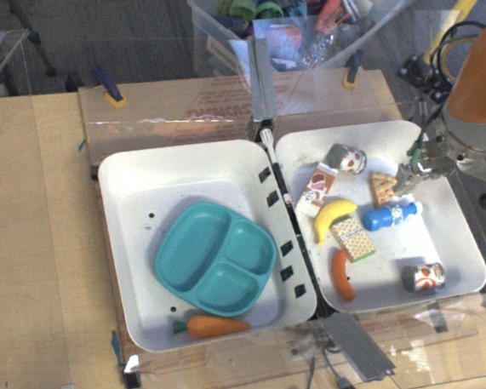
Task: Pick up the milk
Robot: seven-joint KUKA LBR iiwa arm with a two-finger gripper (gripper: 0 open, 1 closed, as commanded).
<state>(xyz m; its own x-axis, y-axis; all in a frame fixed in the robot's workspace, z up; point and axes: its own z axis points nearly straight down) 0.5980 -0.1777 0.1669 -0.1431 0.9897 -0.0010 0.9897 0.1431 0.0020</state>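
While the gripper (pixel 416 167) hangs over the right bin's (pixel 461 221) far right edge, I honestly can't tell how it's set, it's too small and blurry. The arm (pixel 477 94) is cut off by the frame. Just beside the gripper sits a cracker (pixel 383 188), then a blue bottle (pixel 390 215). The milk (pixel 317 187) lies tilted near the bin's left wall, a banana (pixel 334 216) touching it, with some bare floor toward the near right corner. One can (pixel 346 159), one sausage (pixel 342 275). The left bin (pixel 128 243) holds one teal plate (pixel 215 259) and one carrot (pixel 211 325) at its near edge.
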